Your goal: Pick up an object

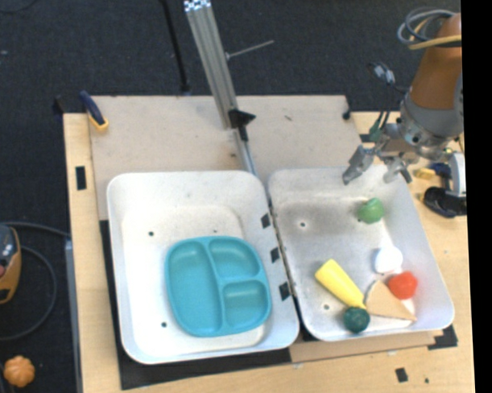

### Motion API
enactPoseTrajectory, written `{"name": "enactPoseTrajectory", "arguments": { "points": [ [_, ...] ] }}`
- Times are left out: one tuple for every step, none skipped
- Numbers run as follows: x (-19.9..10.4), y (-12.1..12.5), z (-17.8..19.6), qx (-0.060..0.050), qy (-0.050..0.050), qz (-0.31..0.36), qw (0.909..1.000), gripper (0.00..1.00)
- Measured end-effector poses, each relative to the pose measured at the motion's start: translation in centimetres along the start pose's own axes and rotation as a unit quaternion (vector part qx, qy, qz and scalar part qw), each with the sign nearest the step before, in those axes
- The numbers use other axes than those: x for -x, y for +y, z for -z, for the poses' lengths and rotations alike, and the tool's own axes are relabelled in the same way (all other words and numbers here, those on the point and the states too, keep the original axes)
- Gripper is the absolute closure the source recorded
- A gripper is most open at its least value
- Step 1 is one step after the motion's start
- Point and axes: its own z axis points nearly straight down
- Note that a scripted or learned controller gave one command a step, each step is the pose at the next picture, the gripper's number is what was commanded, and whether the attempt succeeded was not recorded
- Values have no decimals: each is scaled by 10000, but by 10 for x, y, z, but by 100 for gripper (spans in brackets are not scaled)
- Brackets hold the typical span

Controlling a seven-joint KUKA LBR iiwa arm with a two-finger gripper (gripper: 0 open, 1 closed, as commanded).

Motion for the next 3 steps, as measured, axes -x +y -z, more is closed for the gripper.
{"name": "enactPoseTrajectory", "arguments": {
  "points": [
    [-8, -4, -57, -1, 4, 11, 10000, 0],
    [-1, -2, -101, 11, -2, -6, 10000, 0],
    [1, 0, -86, 46, -15, -5, 10000, 100]
  ]
}}
